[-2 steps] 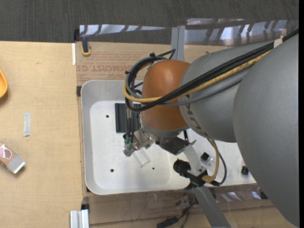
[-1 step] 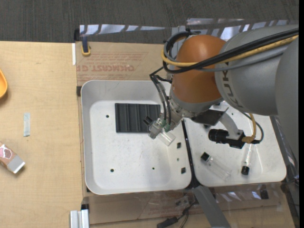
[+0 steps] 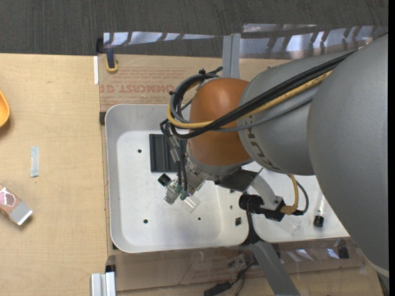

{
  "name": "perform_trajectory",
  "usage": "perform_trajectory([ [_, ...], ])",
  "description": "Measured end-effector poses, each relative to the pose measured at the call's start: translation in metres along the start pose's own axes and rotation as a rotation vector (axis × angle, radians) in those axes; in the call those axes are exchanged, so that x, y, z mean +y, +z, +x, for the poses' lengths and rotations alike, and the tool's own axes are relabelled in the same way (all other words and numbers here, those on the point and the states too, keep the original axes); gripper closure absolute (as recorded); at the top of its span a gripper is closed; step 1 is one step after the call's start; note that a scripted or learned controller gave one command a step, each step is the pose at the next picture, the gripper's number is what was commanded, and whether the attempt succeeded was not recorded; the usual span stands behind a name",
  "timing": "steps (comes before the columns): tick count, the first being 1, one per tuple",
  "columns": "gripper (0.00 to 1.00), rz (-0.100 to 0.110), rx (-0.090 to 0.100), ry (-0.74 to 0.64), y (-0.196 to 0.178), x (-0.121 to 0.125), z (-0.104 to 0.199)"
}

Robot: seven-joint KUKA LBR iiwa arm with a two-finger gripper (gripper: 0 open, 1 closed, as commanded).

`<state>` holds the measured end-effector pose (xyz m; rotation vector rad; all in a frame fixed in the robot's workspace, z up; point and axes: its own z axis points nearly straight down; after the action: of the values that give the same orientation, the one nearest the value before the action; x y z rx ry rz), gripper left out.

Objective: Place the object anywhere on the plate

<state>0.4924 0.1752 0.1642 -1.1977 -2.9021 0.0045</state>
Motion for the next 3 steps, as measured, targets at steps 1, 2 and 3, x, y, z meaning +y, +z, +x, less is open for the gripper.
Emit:
perform_trajectory([
  [1, 0.00, 0.000, 0.000, 0.001, 0.000, 0.000, 0.000],
  [2, 0.00, 0.000, -0.001, 0.322, 0.033, 0.045, -0.015],
  [3, 0.00, 0.001, -0.002, 0.656, 0.074, 0.075, -0.017],
])
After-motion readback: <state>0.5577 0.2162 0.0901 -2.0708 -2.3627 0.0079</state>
